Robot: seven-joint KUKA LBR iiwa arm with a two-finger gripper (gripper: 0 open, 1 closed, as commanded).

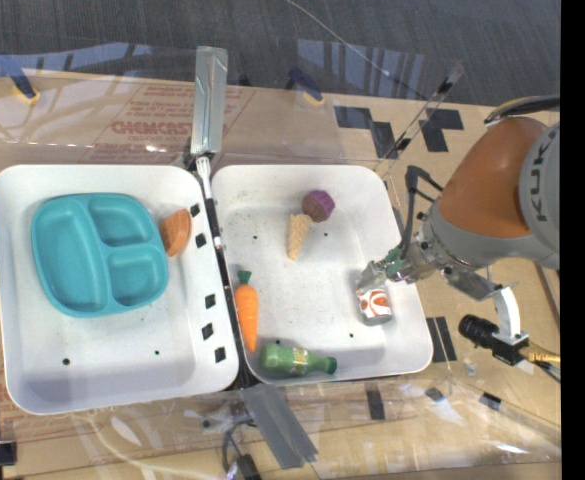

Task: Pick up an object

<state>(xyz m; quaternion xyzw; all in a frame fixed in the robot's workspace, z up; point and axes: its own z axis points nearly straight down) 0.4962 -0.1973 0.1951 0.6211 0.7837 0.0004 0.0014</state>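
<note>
gripper at right wall of right bin, above the small can

i see the gripper (pixel 390 268) low over the right edge of the right bin (pixel 302 353), just above a small red-and-white can (pixel 375 304) that lies close to the bin's right wall. i cannot tell how the gripper is set, nor whether it touches the can; nothing is visibly held.

other candidates in the right bin: a purple-topped ice cream cone (pixel 306 221) toward the back, a carrot (pixel 246 311) along the left wall, and a green bottle (pixel 296 360) lying on its side at the front. the left bin (pixel 92 368) holds a teal divided tray (pixel 97 252) and an orange piece of food (pixel 176 232) just beside it, against the divider.

my judgement: the can is the nearest target.

risks from here:
- wall interference. the can sits near the wall, so one side of the gripper may land on the rim or wall instead of beside the can.
- slip. the can looks tilted, not upright; a descent off its centre may push it aside.
- rolling. a rounded body may turn away under contact.
</note>
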